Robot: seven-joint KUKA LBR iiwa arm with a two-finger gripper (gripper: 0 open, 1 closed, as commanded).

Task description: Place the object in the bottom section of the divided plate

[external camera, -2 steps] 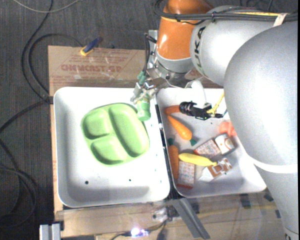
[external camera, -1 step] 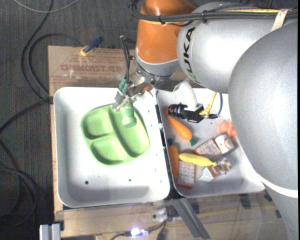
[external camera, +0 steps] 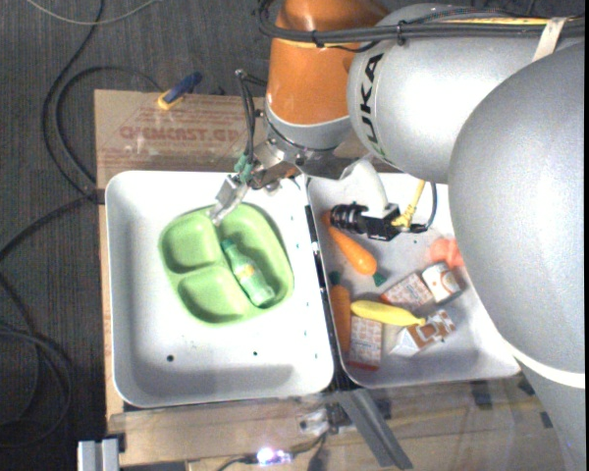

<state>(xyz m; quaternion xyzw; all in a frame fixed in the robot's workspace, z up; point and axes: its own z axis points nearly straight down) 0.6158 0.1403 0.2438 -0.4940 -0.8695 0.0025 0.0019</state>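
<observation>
A green divided plate (external camera: 194, 263) lies in the left white bin (external camera: 137, 361). A small pale-green, bottle-like object (external camera: 250, 273) lies in the plate's right-hand section, towards its lower end. The section nearest the bin's front holds nothing that I can make out. My gripper (external camera: 228, 202) hangs over the plate's far rim, above the ridge between the upper sections and a little beyond the green object. Nothing is visibly held in it.
The right bin (external camera: 491, 366) holds two carrots (external camera: 353, 250) (external camera: 342, 307), a banana (external camera: 388, 312), a small carton (external camera: 422, 285) and a printed box (external camera: 365, 341). The arm's large grey body covers much of that bin. Cardboard (external camera: 177, 135) lies behind the left bin.
</observation>
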